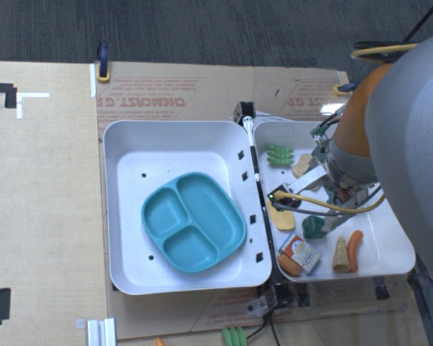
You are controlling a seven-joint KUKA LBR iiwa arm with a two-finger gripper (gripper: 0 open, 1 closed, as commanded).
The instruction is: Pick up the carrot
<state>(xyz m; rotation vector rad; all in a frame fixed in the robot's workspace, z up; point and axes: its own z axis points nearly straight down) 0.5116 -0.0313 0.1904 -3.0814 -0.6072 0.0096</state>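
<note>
The carrot (355, 249) is a small orange stick lying near the front right corner of the right bin (390, 262), next to a tan cone-shaped piece (340, 255). My gripper (329, 197) hangs below the orange-banded wrist over the middle of that bin, up and to the left of the carrot and apart from it. The wrist body and a looping yellow cable hide its tip.
The right bin also holds a green toy (279, 155), a tan piece (302, 166), a yellow piece (282, 219), a dark green item (315, 227), a printed packet (302, 254) and a reddish-orange piece (289, 266). A teal divided plate (194, 222) lies in the left bin (123, 193).
</note>
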